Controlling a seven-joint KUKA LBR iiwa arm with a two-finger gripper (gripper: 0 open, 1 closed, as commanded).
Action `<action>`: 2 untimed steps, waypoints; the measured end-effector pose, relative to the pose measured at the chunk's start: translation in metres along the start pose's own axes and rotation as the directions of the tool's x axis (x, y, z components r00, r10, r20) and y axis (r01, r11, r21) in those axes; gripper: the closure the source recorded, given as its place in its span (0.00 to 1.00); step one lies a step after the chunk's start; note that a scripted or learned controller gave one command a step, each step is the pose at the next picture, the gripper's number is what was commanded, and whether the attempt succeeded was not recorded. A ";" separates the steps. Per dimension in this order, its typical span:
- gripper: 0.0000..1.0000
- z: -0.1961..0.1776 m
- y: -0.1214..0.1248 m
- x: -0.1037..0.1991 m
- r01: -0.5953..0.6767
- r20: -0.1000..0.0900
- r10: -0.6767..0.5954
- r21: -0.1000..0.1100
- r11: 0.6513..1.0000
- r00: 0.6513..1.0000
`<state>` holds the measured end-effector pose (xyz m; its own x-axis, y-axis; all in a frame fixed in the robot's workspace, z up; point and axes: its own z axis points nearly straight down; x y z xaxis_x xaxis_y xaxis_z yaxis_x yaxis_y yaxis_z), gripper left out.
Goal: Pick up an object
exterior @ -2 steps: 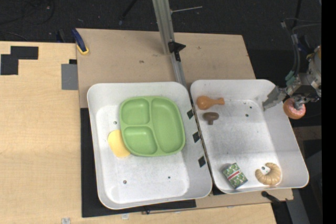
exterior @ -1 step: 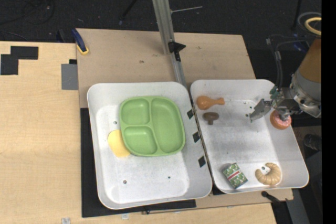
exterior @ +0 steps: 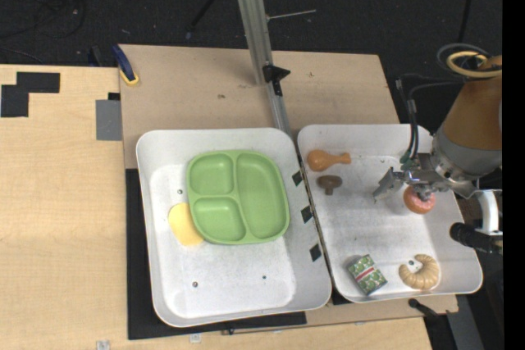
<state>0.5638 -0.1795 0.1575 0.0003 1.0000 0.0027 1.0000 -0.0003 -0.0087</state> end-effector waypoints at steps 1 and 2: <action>0.00 0.045 0.005 0.000 0.000 0.001 0.000 -0.001 1.000 1.000; 1.00 0.033 0.005 -0.002 -0.003 0.002 0.003 -0.004 1.000 1.000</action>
<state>0.5684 -0.1811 0.1246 0.0036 1.0000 0.0008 1.0000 -0.0036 -0.0050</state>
